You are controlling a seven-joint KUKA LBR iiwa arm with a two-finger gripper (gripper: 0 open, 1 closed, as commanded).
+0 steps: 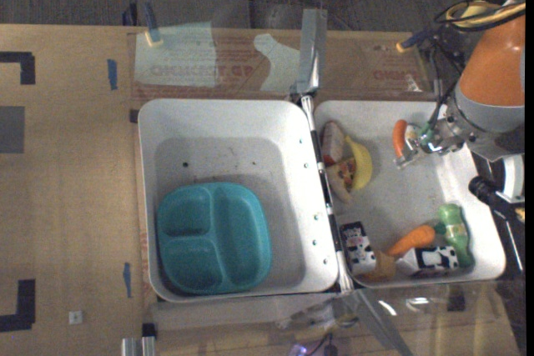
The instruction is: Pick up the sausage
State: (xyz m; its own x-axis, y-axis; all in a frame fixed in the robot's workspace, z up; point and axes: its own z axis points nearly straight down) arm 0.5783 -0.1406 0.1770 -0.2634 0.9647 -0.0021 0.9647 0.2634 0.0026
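The sausage is a short orange-red piece standing nearly upright at the back of the right bin. My gripper is right beside it on its right, touching or nearly touching it. The grey wrist with the orange band reaches in from the right above it. Whether the sausage sits inside the gripper is too small to tell.
In the right bin lie a banana and a sliced item by the left wall, plus a carrot, a green bottle and cow-patterned cartons along the front. The left bin holds a teal divided plate.
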